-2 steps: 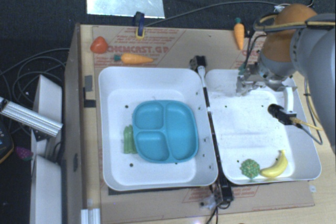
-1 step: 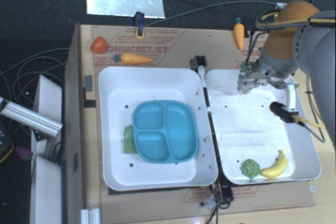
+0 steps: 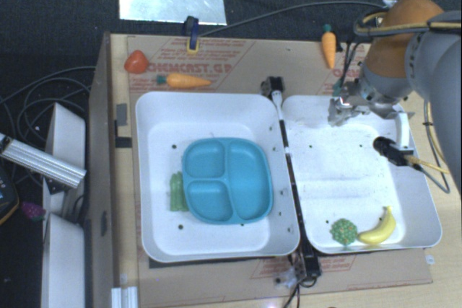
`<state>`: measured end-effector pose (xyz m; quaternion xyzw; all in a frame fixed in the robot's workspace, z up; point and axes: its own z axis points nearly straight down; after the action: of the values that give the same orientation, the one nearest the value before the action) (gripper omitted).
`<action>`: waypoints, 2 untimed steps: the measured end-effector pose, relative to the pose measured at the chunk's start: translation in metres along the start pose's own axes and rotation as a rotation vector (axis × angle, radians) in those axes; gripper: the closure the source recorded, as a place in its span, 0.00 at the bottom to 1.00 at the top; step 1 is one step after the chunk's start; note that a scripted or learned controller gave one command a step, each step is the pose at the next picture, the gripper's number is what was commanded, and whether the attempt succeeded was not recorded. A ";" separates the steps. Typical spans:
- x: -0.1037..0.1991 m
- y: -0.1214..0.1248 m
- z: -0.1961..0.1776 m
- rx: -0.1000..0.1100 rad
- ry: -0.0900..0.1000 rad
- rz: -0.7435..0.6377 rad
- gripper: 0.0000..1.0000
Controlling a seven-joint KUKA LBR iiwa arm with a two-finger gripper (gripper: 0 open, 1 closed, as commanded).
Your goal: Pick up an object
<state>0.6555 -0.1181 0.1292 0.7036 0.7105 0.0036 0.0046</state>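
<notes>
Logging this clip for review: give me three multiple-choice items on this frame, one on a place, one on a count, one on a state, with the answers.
1. Where does the banana lie?
A. near corner of the right bin
B. on the blue plate
C. on the cardboard behind the bins

2. How many carrots lie on the cardboard behind the bins?
A. none
B. two
C. four

3. How does the blue plate sit?
A. flat in the left bin
B. propped on the divider
C. upside down on the floor

Answers: A, it lies beside the green toy; B, one behind the left bin, one near the hand; A, its compartments face up.
</notes>
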 end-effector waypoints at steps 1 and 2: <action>0.023 -0.065 0.044 0.011 0.002 0.009 1.00; 0.023 -0.064 0.033 0.008 0.001 0.009 1.00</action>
<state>0.5918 -0.0959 0.0953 0.7067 0.7075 0.0011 0.0012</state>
